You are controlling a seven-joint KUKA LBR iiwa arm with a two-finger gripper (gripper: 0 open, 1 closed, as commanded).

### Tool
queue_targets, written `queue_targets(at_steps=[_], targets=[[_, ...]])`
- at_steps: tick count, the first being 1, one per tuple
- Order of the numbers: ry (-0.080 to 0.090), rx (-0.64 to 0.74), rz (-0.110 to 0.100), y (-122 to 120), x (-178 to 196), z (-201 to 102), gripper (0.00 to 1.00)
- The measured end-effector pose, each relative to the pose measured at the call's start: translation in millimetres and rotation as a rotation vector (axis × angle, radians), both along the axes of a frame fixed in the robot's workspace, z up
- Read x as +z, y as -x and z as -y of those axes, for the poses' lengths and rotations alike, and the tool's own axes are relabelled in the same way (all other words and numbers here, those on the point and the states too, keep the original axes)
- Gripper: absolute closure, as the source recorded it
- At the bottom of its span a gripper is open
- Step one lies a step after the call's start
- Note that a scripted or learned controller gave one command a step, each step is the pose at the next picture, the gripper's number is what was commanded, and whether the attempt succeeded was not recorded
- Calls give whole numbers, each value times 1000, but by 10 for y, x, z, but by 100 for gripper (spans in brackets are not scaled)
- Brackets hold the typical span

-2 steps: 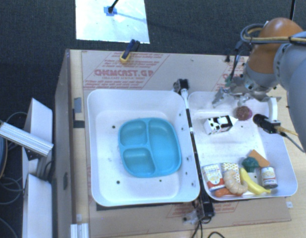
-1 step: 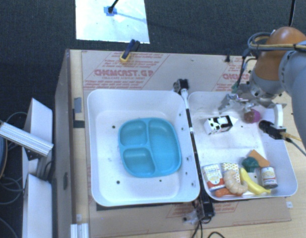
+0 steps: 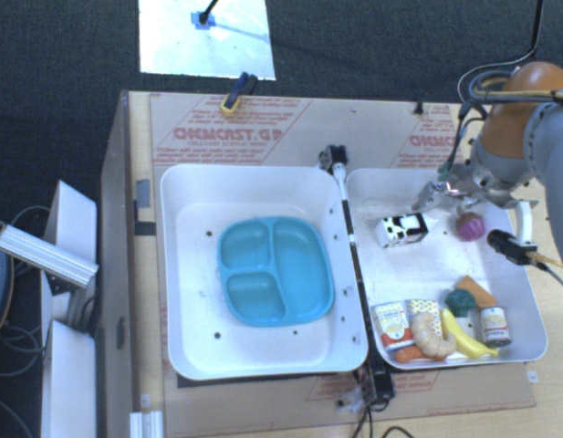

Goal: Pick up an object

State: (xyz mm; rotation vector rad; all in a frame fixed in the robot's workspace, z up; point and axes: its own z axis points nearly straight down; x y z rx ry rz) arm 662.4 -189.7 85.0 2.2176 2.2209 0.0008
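Over the right bin (image 3: 527, 322), gripper (image 3: 448, 191) hangs between purple ball (image 3: 471, 225) and black-and-white carton (image 3: 401, 230). We cannot tell its opening; we judge descent may miss both.

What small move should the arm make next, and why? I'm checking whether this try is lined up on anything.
Probably a short drop toward the purple ball. The gripper hangs over the right bin's far end, just above and left of the ball, which lies apart from the black-and-white carton and the toy food bunched at the near edge.
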Motion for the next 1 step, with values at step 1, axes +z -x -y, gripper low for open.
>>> queue_targets(at_steps=[1], targets=[[0, 0, 1, 237, 200, 175, 0]])
